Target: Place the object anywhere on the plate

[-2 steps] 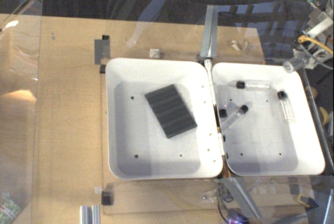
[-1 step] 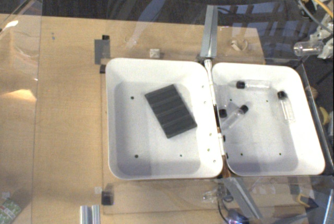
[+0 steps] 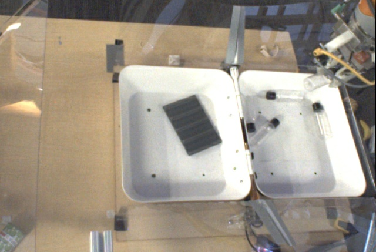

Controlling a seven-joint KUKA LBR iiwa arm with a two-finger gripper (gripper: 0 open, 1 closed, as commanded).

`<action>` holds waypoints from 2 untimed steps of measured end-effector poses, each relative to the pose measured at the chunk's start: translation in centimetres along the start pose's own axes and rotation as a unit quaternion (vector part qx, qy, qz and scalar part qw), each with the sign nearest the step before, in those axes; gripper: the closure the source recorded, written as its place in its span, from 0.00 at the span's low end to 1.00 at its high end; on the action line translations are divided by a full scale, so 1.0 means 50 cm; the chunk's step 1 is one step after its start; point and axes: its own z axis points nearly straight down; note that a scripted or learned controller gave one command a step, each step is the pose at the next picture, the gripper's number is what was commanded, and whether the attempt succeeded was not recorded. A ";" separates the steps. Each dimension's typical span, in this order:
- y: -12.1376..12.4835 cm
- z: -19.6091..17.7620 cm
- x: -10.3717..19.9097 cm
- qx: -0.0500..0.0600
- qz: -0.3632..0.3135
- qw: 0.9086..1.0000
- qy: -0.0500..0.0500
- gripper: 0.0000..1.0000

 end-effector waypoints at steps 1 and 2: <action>-0.123 -0.017 0.021 -0.002 -0.031 1.000 0.002 1.00; -0.068 -0.070 0.065 -0.001 0.054 0.999 0.002 1.00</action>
